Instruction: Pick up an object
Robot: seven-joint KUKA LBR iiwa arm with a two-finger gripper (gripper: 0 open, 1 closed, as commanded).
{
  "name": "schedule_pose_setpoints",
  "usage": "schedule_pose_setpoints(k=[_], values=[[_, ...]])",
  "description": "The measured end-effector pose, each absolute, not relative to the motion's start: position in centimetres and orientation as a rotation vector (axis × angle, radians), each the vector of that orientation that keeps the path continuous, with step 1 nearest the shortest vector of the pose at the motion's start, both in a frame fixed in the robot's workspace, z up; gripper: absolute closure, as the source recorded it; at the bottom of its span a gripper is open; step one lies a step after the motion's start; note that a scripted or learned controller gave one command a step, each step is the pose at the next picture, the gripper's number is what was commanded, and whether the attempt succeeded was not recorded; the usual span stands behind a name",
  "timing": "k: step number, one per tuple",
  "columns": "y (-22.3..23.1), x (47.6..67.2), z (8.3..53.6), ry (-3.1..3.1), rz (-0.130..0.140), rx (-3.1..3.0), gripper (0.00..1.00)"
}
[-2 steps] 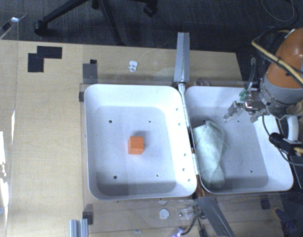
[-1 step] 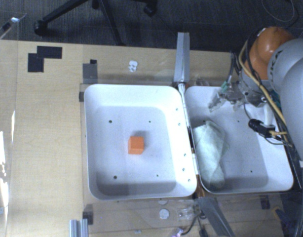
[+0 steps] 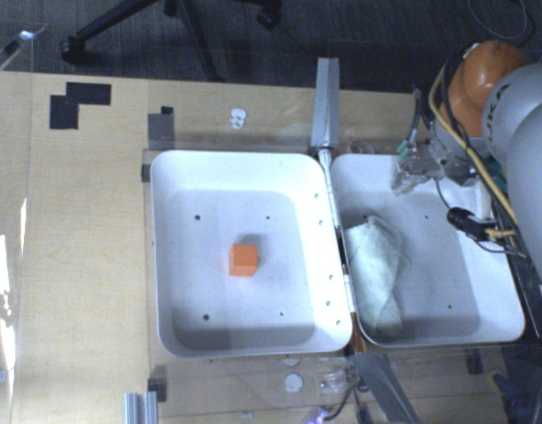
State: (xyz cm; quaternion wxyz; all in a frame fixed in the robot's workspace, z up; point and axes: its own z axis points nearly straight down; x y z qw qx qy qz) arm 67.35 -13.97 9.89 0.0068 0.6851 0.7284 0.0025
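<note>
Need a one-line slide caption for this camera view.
Gripper above right bin holding a cloth; orange cube in left bin.

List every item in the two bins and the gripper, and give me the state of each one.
orange block: resting flat in the left bin, not held.
white cloth: crumpled, lying against the left wall of the right bin.
gripper: over the right bin's far edge, holding nothing visible.

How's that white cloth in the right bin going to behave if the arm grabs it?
The cloth lies crumpled and folded against the right bin's left wall, so it is probably floppy and would drape from a pinch. It looks thin, so likely light. Pushed, it would probably bunch up rather than slide whole.
</note>
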Motion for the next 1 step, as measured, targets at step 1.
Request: schedule_pose_setpoints(k=[1], values=[[-4.07, 63.92, 23.86, 2.046, 0.005, 2.381, 1.00]])
